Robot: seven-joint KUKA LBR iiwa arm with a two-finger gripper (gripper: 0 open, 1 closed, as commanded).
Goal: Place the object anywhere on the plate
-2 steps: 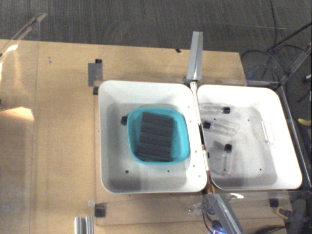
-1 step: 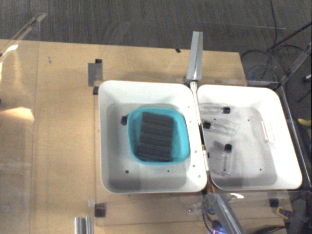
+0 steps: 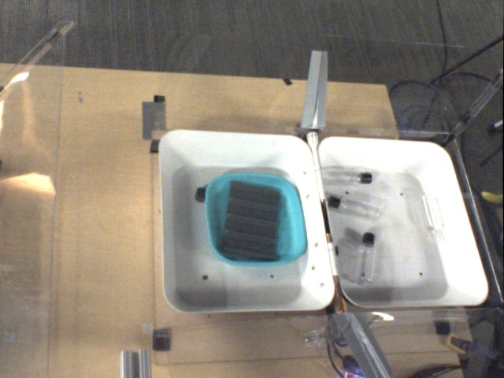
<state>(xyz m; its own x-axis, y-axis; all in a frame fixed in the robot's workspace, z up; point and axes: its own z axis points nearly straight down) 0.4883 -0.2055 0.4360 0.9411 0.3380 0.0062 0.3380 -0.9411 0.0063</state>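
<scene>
Block [image 3: 251, 223] on plate [image 3: 295, 211] | left bin [image 3: 177, 211] | vials [image 3: 364, 250] right bin [image 3: 457, 211]

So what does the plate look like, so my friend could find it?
Look at the left shallow white bin of the two sitting side by side. In its middle lies the square turquoise plate with rounded corners, carrying a dark grey ribbed block. It is the single brightly coloured item; the right shallow white bin holds clear vials with black caps.

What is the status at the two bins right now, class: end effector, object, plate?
Dark ridged block lying on turquoise plate, left bin. Clear vials with black caps scattered in right bin. Nothing blocking the plate.
</scene>
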